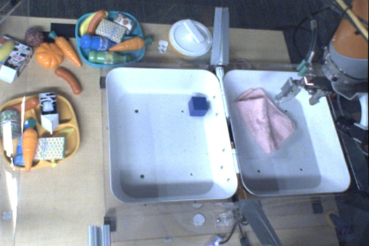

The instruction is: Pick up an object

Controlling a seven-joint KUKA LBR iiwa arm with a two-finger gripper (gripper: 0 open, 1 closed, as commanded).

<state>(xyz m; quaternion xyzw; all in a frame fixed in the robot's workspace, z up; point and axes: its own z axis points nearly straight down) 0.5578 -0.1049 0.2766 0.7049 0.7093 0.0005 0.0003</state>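
the arm (349,43) comes in from the right and its gripper (300,89) hangs over the upper part of the right bin (323,141), fingers spread apart with nothing between them. just beside it, to the left and a little lower, lies a pink cloth (264,118), crumpled in a loose fold on the bin floor; the nearest finger looks close to the cloth's upper right corner but i cannot tell whether it touches. the other candidate is a small blue block (198,105), alone in the upper right part of the left bin (164,135), well apart from the gripper. the cloth looks the nearer pick. to do it well, i would judge the gripper should come down over a raised fold rather than a flat edge, pinch deep enough to gather fabric, and lift straight up, since a soft cloth can slip out or trail. the bins sit side by side on a wooden bench (86,181). along the left of the bench are a yellow tray (68,118) and a blue bowl (115,59) of toy food, a few loose toy vegetables, and a white lid (190,37) behind the bins. a dark floor lies beyond.
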